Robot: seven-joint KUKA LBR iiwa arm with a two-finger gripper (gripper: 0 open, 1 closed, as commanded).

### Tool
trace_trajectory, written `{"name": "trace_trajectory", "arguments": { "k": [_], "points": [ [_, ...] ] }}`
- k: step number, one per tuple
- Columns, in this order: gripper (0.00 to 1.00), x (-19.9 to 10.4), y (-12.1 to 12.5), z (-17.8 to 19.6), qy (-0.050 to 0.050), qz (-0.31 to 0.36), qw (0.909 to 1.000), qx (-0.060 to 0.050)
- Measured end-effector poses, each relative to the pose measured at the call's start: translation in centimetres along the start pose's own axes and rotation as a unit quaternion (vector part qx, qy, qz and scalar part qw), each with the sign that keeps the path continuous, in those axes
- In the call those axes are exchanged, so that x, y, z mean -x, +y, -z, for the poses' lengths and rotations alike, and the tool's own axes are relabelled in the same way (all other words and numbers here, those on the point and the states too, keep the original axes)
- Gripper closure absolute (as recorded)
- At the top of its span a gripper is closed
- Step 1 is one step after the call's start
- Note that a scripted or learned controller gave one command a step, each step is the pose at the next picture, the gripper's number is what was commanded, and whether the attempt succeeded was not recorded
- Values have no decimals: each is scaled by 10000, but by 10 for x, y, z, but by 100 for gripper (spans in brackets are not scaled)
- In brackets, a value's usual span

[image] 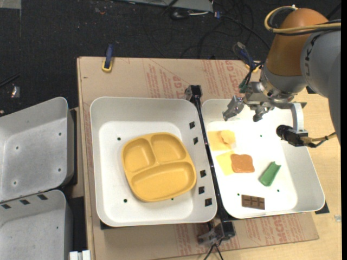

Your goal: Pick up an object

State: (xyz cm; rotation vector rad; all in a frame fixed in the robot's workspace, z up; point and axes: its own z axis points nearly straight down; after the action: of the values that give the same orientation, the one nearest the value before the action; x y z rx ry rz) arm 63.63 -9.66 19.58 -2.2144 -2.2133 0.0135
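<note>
In the right bin lie a pale orange piece, a yellow slice, an orange toast-like piece, a green block and a brown chocolate bar. My gripper hangs over the bin's far left part, above and beyond the pale orange piece. Its fingers are spread apart with nothing between them.
The left bin holds a yellow divided plate. A black divider strip runs between the bins. Grey trays lie off the bench at left. A blue-yellow clamp sits at the bench's far edge.
</note>
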Motion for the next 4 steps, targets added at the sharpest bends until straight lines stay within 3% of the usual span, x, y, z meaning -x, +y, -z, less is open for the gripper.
{"name": "trace_trajectory", "arguments": {
  "k": [1, 3, 4],
  "points": [
    [0, 0, 3, 9, -7, 9, 10000, 68],
    [0, 10, 5, -97, -8, -3, 10000, 48],
    [100, 10, 6, -83, -12, -4, 10000, 79]
  ]
}}
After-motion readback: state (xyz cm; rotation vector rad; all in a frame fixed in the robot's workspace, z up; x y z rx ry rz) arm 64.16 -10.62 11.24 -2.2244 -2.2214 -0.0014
